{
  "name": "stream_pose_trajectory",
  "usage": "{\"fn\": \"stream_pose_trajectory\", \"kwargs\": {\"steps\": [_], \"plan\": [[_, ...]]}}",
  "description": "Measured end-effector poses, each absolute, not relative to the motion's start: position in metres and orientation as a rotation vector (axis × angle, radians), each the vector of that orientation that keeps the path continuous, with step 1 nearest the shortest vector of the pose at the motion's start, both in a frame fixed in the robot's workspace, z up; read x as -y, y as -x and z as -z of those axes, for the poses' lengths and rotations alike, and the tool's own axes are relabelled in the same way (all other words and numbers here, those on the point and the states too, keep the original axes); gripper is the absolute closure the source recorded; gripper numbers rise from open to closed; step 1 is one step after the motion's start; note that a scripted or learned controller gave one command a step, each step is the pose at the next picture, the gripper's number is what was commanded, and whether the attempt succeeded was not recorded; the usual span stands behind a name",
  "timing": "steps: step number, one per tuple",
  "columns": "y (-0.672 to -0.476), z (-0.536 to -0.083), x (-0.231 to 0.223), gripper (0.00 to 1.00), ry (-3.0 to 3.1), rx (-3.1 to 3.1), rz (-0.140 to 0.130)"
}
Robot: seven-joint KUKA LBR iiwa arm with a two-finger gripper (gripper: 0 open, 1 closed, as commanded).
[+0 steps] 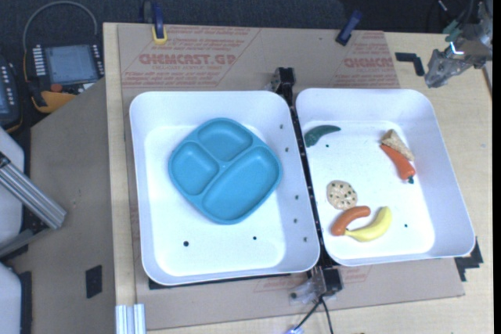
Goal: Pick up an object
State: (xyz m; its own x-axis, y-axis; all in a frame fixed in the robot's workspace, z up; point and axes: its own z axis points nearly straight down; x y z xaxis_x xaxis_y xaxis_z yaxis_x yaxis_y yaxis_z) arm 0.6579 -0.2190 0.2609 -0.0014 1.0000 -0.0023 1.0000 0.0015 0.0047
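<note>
In the right bin (438,168) lie several toy foods: a dark green pod (320,134) at the upper left, a carrot (399,159) with a tan wedge (394,140) at its top end, a round cookie (341,193), a red sausage (349,220) and a yellow banana (372,225) touching each other near the front. My gripper (440,68) hangs above the bench beyond the right bin's far right corner, away from all of them, with nothing visibly in it.
The left bin (149,192) holds a blue divided plate (225,169). A black clamp (284,79) sits between the bins at the back. Two clips (159,29) (347,28) hold the cardboard base. A teach pendant (70,63) lies off the bench at left.
</note>
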Motion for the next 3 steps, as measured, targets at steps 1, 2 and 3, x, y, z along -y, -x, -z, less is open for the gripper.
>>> {"fn": "stream_pose_trajectory", "kwargs": {"steps": [1,2,3], "plan": [[-0.659,-0.262,0.159,1.0,-2.216,-2.23,-0.002],[-0.649,-0.247,0.103,1.0,-2.219,-2.229,0.001],[-0.643,-0.252,0.055,1.0,-2.217,-2.229,0.0]]}}
